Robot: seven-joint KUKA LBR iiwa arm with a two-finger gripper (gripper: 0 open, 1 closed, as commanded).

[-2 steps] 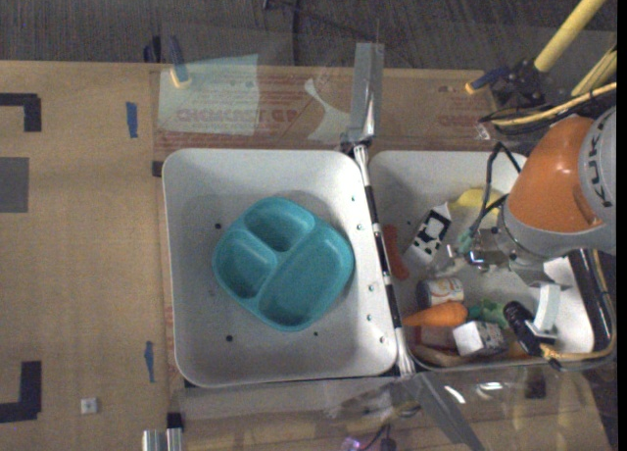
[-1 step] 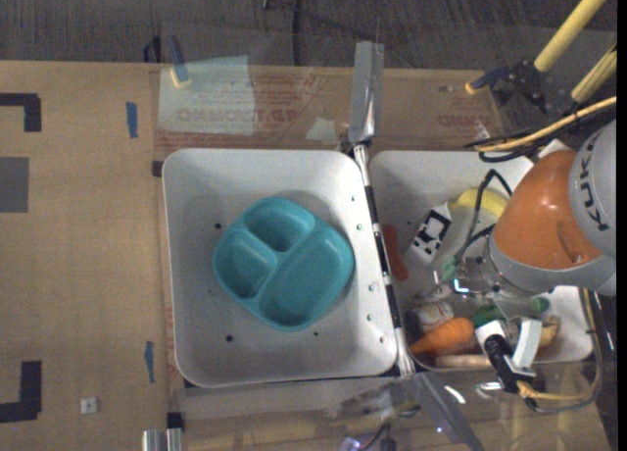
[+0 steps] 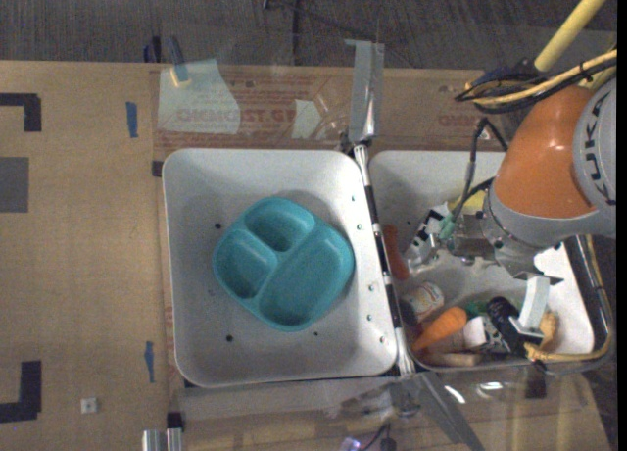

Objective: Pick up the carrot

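Observation:
The orange carrot (image 3: 442,325) lies near the front left corner of the right bin (image 3: 407,179), its tip pointing toward the bin's front left. My gripper (image 3: 431,240) hangs over the middle of the same bin, reaching in from the right, behind the carrot and apart from it. The grey arm with its orange band (image 3: 541,160) covers much of the bin's right side. Nothing orange shows at the gripper.
The left bin (image 3: 196,331) holds a teal divided plate (image 3: 284,263). Around the carrot lie a pale round item (image 3: 425,297), a white piece (image 3: 475,332), something green (image 3: 479,308) and a yellow piece (image 3: 549,327). A reddish-brown stick (image 3: 394,251) lies along the right bin's left wall.

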